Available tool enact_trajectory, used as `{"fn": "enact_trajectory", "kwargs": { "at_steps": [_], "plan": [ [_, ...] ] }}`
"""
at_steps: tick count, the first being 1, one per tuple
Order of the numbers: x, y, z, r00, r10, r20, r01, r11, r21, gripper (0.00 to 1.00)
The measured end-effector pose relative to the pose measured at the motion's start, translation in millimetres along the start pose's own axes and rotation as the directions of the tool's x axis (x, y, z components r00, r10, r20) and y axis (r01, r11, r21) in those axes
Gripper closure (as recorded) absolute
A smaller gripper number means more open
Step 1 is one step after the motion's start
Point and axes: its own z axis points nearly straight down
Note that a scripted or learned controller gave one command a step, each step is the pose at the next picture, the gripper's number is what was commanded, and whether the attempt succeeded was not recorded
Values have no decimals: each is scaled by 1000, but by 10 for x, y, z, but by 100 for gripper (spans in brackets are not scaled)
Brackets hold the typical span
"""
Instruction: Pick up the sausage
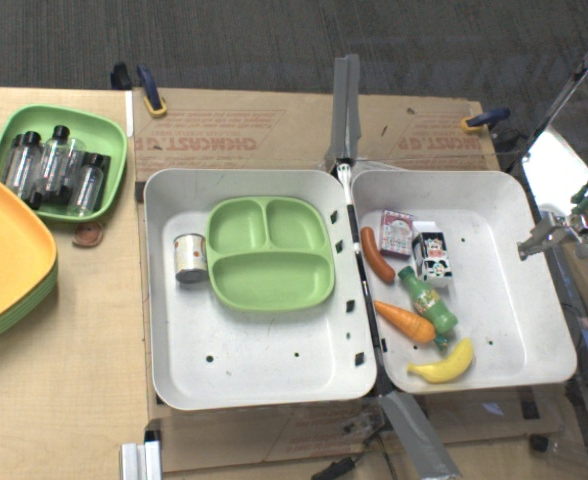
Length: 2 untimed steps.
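While left bin (164, 298) carries green divided plate (271, 252) and small can (189, 258) by its left wall, floor below them lies open. Sausage (377, 254) in right bin (534, 298), hard against dividing wall, pink carton (396, 234) just beside. Carrot (406, 321), green bottle (430, 305), banana (444, 364) cluster lower left; right half open. Tool (554, 234) at right rim, apart or together: cannot tell. Wooden tabletop (64, 388), dark carpet behind.
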Motion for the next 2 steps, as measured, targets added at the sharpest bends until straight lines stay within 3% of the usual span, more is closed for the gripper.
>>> {"fn": "enact_trajectory", "kwargs": {
  "at_steps": [1,2],
  "plan": [
    [170,944,1104,988,-157,1,157,988,-2,0],
    [301,1496,1418,1000,15,2,-15,1000,-3,0]
  ]
}}
